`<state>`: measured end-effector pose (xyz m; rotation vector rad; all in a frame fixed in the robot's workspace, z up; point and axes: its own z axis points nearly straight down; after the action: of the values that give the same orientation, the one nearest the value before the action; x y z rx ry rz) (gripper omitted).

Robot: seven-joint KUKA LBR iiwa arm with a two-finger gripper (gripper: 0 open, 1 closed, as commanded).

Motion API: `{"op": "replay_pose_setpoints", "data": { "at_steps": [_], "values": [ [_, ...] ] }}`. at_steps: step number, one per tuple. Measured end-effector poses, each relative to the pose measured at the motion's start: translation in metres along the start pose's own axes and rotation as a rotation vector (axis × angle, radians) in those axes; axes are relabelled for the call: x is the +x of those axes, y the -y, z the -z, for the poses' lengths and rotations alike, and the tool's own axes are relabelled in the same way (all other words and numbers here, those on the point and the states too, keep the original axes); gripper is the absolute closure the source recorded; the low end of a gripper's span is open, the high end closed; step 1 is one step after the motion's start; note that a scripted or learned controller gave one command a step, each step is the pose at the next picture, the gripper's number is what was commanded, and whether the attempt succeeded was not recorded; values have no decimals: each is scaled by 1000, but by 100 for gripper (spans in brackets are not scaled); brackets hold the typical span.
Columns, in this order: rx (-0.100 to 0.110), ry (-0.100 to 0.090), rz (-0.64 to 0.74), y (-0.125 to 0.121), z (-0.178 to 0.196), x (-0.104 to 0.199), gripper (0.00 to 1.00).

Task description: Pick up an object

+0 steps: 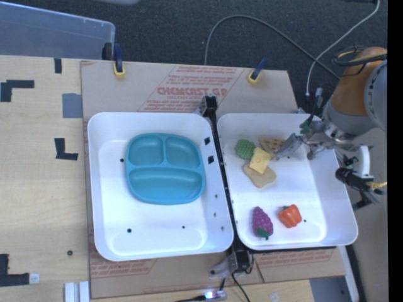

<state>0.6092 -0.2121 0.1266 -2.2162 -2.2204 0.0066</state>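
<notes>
Camera view: gripper (288, 148) low in right bin (334, 197), grip state cannot tell, beside cracker (271, 145), cheese (260, 162), broccoli (245, 148), likely lining up a pick. Grapes (262, 221), pepper (289, 215) near front. Left bin (104, 168) holds blue tray (165, 168).

Plate (165, 168) in left bin (101, 187)

1. A dark grey carpeted floor (264, 5) is seen beyond the bench.
2. The light wooden benchtop (38, 187) is marked with dark tape patches.
3. A printed cardboard sheet (182, 87) is held down by yellow-tipped clamps (118, 63).
4. A clear plastic panel (50, 33) is seen at upper left.
</notes>
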Motion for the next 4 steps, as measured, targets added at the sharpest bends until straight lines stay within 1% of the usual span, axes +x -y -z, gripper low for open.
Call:
{"op": "replay_pose_setpoints", "data": {
  "at_steps": [1, 2, 3, 4],
  "values": [
    [-7, 3, 0, -1, -43, 0, 0],
    [-11, 6, 2, -2, -29, 0, 100],
    [-11, 2, -1, 5, 31, -3, 100],
    [-12, 3, 0, 8, 93, -4, 100]
  ]
}}
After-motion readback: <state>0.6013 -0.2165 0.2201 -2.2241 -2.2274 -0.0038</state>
